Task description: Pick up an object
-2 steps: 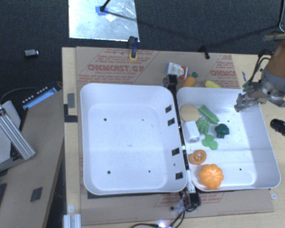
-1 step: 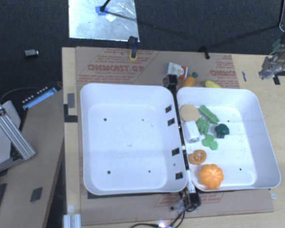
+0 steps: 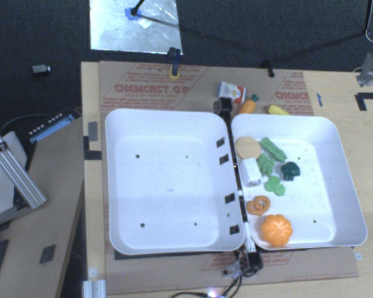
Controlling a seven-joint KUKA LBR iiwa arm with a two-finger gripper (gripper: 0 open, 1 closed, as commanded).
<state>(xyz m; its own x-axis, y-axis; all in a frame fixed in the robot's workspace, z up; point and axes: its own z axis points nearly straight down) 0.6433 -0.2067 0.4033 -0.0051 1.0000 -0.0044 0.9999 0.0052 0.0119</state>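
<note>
The right bin (image 3: 336,185) holds several small items along its left side. A tan round piece (image 3: 248,146) lies at the top, with a light green pod (image 3: 273,149) beside it. Below them are a white cylinder (image 3: 250,171), a dark green broccoli-like piece (image 3: 290,170) and pale green pieces (image 3: 274,185). Near the front lie an orange pretzel shape (image 3: 258,205) and a round orange fruit (image 3: 276,230).
The left bin (image 3: 168,179) sits beside the right one, joined by black clips (image 3: 224,160). Behind the bins on the bench lie a carrot-like piece (image 3: 247,107), a yellow piece (image 3: 277,110) and a small white-red box (image 3: 230,91). A metal plate (image 3: 135,17) lies on the dark floor behind.
</note>
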